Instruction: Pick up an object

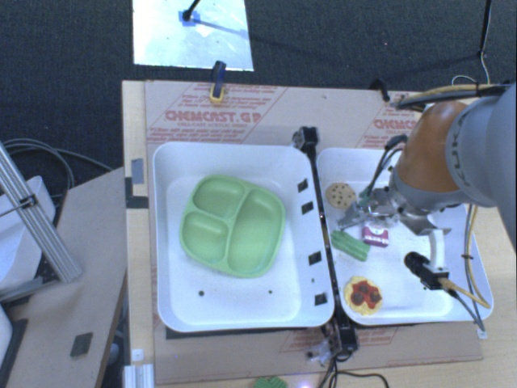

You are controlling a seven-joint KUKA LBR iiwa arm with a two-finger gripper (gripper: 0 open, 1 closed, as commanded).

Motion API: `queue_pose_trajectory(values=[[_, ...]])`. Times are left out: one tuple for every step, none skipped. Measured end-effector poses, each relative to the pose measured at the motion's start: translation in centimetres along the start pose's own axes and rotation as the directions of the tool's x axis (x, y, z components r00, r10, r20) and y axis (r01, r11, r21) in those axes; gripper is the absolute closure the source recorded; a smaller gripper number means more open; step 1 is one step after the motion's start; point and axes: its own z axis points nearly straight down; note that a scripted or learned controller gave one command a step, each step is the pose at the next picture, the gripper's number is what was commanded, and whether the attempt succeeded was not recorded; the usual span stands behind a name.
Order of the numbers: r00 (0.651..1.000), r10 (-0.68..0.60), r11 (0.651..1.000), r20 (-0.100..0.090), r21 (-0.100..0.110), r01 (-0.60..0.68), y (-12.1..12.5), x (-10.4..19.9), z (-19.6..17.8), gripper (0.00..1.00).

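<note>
My gripper [370, 213] hangs low over the right bin [460, 297], at its left-middle part. Just below it lies a small pink and white packet [375, 235], very close to the gripper tip; whether they touch is unclear. A green oblong piece [349, 245] lies tilted to the packet's left. A round chocolate-chip cookie [340, 193] sits up-left of the gripper. A yellow disc with red topping [365, 294] rests near the bin's front edge. The arm's grey body and orange band [432, 148] cover the bin's back right.
The left bin [174, 297] holds a light green divided plate [233, 225]. A black divider with clips [319, 217] runs between the two bins. A black and yellow cable end [432, 275] hangs from the arm over the right bin's right side.
</note>
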Motion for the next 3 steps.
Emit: queue_pose_trajectory(values=[[1.000,0.000,1.000,0.000,0.000,0.000,0.00,0.00,0.00,0.00],[1.000,0.000,1.000,0.000,0.000,0.000,0.00,0.00,0.00,0.00],[1.000,0.000,1.000,0.000,0.000,0.000,0.00,0.00,0.01,0.00]])
